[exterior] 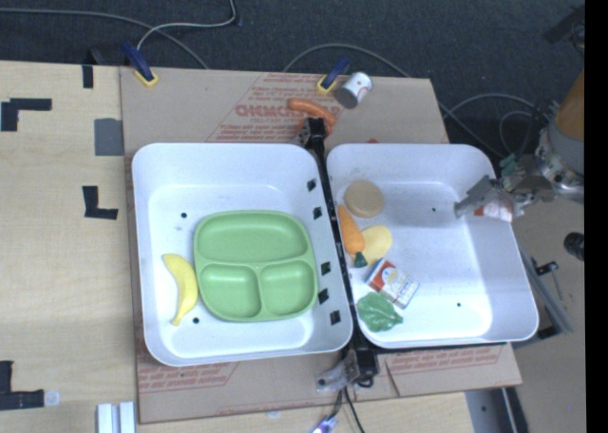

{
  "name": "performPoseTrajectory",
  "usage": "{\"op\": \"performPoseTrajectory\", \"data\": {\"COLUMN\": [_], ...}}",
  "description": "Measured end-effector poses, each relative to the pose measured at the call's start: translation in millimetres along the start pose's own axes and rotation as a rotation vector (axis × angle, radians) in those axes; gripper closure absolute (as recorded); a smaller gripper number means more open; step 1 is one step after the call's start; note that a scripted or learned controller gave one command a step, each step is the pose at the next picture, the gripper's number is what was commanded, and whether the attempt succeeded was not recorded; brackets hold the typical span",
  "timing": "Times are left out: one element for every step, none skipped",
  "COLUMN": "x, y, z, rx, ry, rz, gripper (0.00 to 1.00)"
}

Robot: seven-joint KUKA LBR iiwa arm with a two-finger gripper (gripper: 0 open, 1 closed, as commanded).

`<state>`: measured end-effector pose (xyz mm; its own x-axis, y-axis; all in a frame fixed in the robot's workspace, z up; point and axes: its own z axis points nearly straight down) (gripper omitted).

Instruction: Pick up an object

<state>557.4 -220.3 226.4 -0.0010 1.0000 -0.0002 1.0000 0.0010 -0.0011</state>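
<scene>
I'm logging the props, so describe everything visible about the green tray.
The green tray is a pale green, plastic-looking divided plate with rounded corners: one wide compartment along its far side and two smaller ones along the near side. All three look empty. It lies flat, upright, in the middle of the left bin. A yellow banana lies beside its left edge; contact cannot be judged.

End effector (472, 202) low, pointing left
</scene>
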Motion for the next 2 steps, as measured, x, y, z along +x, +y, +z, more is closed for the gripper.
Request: {"op": "performPoseTrajectory", "data": {"x": [104.2, 104.8], "y": [19.2, 19.0], "z": [132.9, 123.8], "rx": [-0.002, 0.000], "ry": [-0.003, -0.002], "rz": [0.002, 0.002], "gripper": [0.00, 1.00]}}
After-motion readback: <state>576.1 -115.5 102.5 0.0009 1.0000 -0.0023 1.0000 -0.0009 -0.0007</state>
